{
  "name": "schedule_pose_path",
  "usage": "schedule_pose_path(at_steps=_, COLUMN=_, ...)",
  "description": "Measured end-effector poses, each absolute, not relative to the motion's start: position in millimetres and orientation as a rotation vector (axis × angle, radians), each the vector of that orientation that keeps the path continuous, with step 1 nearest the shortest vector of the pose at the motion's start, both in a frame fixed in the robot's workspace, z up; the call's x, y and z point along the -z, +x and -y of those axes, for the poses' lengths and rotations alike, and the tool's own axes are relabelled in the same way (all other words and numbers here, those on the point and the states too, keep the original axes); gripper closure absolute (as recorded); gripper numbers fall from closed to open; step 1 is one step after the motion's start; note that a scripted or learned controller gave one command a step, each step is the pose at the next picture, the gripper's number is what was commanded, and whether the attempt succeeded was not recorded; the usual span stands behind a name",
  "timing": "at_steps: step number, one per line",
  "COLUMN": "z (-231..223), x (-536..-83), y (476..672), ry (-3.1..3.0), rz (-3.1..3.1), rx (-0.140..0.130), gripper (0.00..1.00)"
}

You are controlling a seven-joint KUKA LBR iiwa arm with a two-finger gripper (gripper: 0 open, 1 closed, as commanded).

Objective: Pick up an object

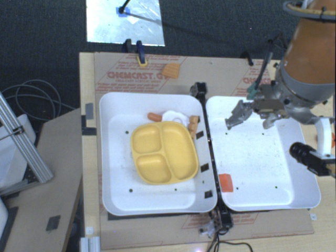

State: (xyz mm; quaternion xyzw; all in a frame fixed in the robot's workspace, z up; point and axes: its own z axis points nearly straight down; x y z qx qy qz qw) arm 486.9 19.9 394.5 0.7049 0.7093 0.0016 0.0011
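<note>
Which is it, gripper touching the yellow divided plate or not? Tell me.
Apart. The camera view shows the gripper over the right bin, while the yellow divided plate lies in the left bin.

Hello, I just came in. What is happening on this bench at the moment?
A grey robot arm reaches in from the right, and its gripper hovers over the right bin with nothing between its fingers. An orange block lies near that bin's front left corner. The left bin holds a yellow divided plate, with an orange sausage-shaped piece, a white item and a tan piece behind it. Nothing has been picked up yet.
</note>
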Motion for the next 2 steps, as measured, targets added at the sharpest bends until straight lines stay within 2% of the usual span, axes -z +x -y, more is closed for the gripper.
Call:
schedule_pose_path(at_steps=1, z=122.4, x=-373.3, y=486.5, ry=2.226, rz=-2.212, rx=0.0, gripper=0.0)
schedule_pose_path(at_steps=2, z=83.0, x=-245.2, y=486.1, ry=2.223, rz=-2.23, rx=0.006, gripper=0.0)
